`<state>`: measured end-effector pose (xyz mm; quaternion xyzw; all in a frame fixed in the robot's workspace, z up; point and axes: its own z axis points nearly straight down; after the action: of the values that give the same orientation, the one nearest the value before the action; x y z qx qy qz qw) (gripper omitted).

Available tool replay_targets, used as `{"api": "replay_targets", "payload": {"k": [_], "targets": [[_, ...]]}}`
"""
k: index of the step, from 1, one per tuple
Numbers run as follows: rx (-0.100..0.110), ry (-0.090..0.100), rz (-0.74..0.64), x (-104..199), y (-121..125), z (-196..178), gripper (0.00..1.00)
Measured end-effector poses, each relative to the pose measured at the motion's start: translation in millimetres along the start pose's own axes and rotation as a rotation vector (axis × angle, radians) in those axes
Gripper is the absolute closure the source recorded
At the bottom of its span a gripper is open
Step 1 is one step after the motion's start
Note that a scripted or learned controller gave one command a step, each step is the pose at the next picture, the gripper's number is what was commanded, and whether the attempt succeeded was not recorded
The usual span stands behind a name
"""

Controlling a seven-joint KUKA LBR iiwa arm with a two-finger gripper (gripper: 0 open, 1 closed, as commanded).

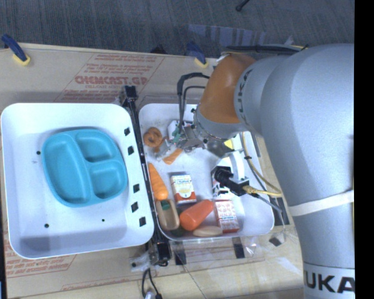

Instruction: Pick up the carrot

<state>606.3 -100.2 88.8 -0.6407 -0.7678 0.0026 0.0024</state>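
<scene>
Carrot (158, 182): a slim orange carrot is seen lying lengthwise along the left wall of the right bin (262, 212), just left of the small printed carton (184, 187). It is judged to rest against the wall simply because the clutter leaves it no other room.

Tool (177, 143): it is lowered into the far part of the right bin, beyond the carton and near the small donut (153, 136). An orange scrap (172, 157) is seen just at its tips. Whether the tool is released or clenched cannot be told, since the wrist hides much of it.

Arm (299, 136): it is brought in from the right of the carton, with the orange band (223, 95) above the wrist and the wrist bent down steeply into the bin.

Neighbours: a larger orange piece (196, 213) and a second printed box (225, 213) are set nearer than the carton; a pale item (207, 231) lies at the near wall.

Left bin (19, 167): a blue divided tray (84, 167) is held there, well left of the carton.

Judgement: the carrot is not yet lifted, and the wall beside it may hinder a grasp.
</scene>
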Motion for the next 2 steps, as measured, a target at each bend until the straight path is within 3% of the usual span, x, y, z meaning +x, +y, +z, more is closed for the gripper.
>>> {"api": "replay_targets", "payload": {"k": [1, 2], "targets": [[-0.004, -0.002, -0.005, -0.7, 1.6, -12.8, 1.0], [-0.003, -0.003, -0.005, -0.6, 1.5, -12.4, 0.0]]}}
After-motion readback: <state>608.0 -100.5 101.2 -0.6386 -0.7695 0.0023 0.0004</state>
